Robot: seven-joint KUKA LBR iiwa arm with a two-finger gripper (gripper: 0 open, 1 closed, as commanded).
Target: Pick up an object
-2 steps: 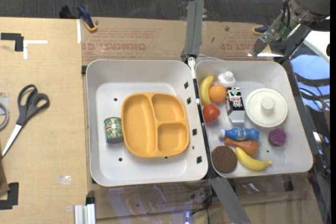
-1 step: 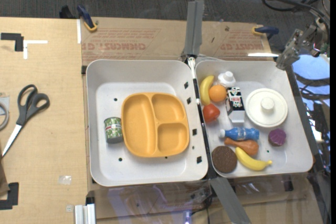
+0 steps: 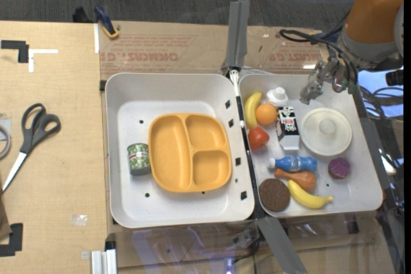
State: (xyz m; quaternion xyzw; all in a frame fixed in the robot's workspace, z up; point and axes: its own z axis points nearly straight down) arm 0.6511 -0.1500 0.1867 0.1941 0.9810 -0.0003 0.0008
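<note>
**Op:** Camera view has my gripper (image 3: 316,88) over the right bin's (image 3: 366,138) far edge, nothing between its fingers; whether they're parted, I can't tell.

**Spotter:** Target?

**Op:** The orange (image 3: 265,114), near the bin's far-left corner. Firm, light, rounded, I'd judge; grip across its middle.

**Spotter:** Crowded?

**Op:** Yes. Banana (image 3: 252,106) touching it, tomato (image 3: 257,137) just below, milk carton (image 3: 287,123) beside. White lid (image 3: 326,130) sits nearer the gripper.

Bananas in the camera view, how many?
2. One banana lies at the right bin's upper left, beside the orange. The other banana lies along the front edge, right of the brown cookie. None looks hidden.
</note>
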